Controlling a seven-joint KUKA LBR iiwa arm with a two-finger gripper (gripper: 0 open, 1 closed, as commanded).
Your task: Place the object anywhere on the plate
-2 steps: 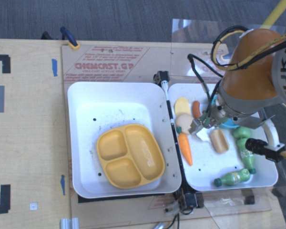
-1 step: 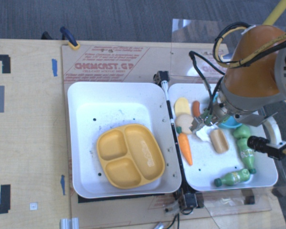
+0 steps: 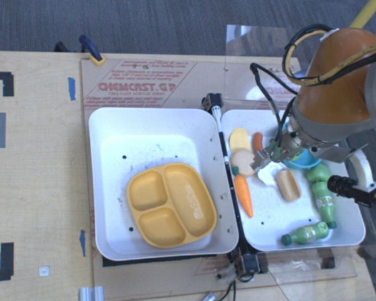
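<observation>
A yellow three-compartment plate (image 3: pixel 171 204) lies in the left bin (image 3: pixel 113 143), toward its front. The right bin (image 3: pixel 351 234) holds toy food: a pale yellow piece (image 3: pixel 239 140), a small orange piece (image 3: pixel 257 142), a beige round piece (image 3: pixel 242 162), a carrot (image 3: pixel 242 195), a white item (image 3: pixel 267 172), a brown bread roll (image 3: pixel 288 185), a blue cup (image 3: pixel 301 160) and two green bottles (image 3: pixel 324 196) (image 3: pixel 306 232). My gripper (image 3: pixel 267 156) hangs low over the right bin's left part, just above the white item and beside the beige piece.
A black divider (image 3: pixel 222 144) runs between the two bins. The arm's orange band (image 3: pixel 339 74) and cables cover the right bin's back right. A cardboard sheet (image 3: pixel 138 83) lies behind the bins.
</observation>
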